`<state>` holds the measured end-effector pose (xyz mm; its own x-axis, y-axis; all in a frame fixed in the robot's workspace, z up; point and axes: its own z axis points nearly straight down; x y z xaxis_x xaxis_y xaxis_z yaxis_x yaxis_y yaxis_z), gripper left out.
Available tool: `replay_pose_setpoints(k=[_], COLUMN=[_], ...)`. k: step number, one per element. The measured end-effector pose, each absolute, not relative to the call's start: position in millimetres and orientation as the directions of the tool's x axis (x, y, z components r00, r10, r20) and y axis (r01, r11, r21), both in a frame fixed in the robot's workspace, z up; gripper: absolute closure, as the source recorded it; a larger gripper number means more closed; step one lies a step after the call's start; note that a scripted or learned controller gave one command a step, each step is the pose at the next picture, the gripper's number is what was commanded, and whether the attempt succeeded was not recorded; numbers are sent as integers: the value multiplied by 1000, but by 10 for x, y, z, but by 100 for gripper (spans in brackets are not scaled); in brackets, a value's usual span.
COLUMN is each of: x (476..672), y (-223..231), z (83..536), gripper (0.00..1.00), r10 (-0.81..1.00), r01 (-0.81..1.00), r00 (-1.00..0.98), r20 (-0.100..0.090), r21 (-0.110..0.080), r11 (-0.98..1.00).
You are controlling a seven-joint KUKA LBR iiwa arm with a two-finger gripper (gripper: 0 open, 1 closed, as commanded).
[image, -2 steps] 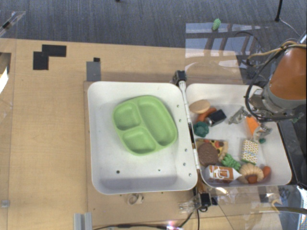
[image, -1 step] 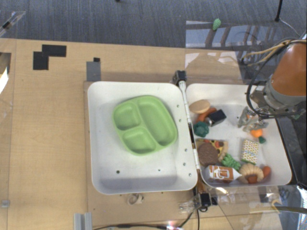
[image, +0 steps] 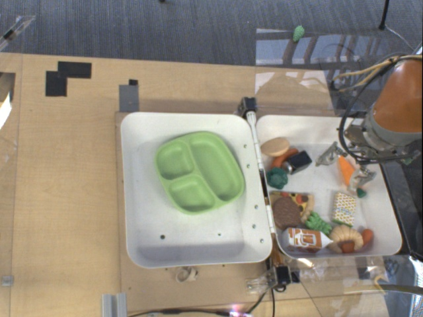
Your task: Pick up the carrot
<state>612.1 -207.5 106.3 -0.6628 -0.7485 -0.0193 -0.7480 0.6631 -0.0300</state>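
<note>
The carrot (image: pixel 347 171) is a short orange piece with a small green top (image: pixel 361 191), lying in the upper right part of the right bin (image: pixel 390 233). My gripper (image: pixel 345 165) hangs over it at the end of the grey and orange arm (image: pixel 396 111). One metal finger (image: pixel 326 156) stands left of the carrot and the other (image: pixel 364 174) right of it. The fingers are spread wider than the carrot, so the gripper is open around it.
The left bin (image: pixel 152 243) holds a green divided plate (image: pixel 198 172). Around the carrot lie a bun (image: pixel 275 146), a black block (image: pixel 301 160), a green lump (image: pixel 277 177), a brown cookie (image: pixel 286 211), a checkered packet (image: pixel 344 208), a bottle (image: pixel 307 240) and a croissant (image: pixel 347 235).
</note>
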Motion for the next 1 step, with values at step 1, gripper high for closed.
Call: replay_pose_setpoints(k=[1], x=[6162], y=[-2068], z=[1204], gripper=[100], r10=[-749], r01=[-748], r00=[-662], r20=[-27], r21=[-41], r11=[663])
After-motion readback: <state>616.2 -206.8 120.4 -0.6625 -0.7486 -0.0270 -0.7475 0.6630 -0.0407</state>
